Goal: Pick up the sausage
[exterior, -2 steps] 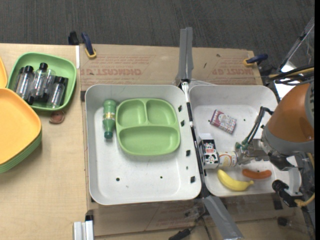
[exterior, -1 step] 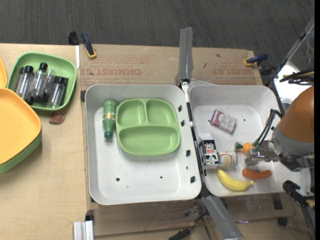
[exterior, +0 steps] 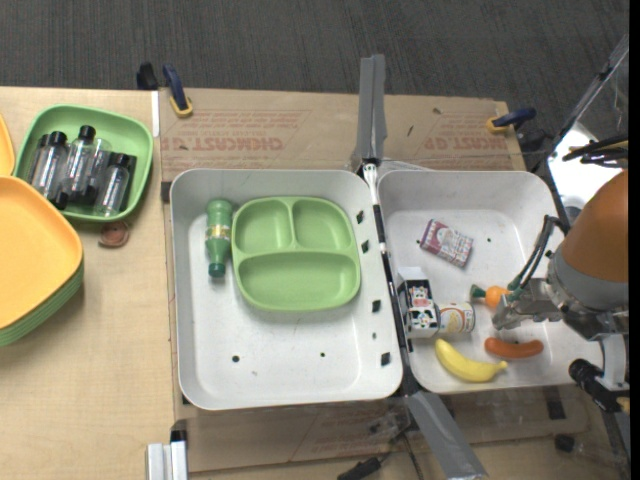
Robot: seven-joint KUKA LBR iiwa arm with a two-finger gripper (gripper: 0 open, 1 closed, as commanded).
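Two fingers of the gripper point(exterior: 512, 315) hang just above the sausage point(exterior: 514, 347) — whether they are released or clenched cannot be told, and nothing shows between them. The sausage lies on the floor of the right bin point(exterior: 470, 200), near its front edge. Just left of it: a banana point(exterior: 468, 362) and a small can point(exterior: 456, 319). Farther out — a green divided tray point(exterior: 296, 253) in the left bin point(exterior: 270, 373).

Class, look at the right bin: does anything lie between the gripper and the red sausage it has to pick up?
Nothing visible does. The gripper hangs just above the red sausage in the right white bin. The yellow banana lies beside the sausage to the left, and a small orange piece sits farther back; neither covers it.
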